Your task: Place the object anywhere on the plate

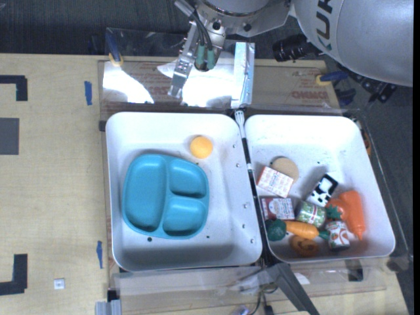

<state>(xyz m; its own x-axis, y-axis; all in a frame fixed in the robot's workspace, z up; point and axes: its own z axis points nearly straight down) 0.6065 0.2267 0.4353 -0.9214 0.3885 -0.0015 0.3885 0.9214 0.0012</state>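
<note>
We see a small orange ball (201,147) just beyond the blue plate (165,195), likely light, smooth, prone to rolling; grip across its middle. The gripper (180,84) hangs empty, fingers narrow.

The right-hand shallow white bin (351,143) holds a jumble: a long orange carrot-shaped toy (354,212), a black-and-white patterned block (323,189), and a small white-and-red printed packet (275,182).

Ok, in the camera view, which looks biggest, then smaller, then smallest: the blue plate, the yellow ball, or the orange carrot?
1. Blue plate, by far the biggest.
2. Orange carrot, much smaller.
3. Yellow ball, smallest, sitting in the left bin just beyond the plate.
</note>
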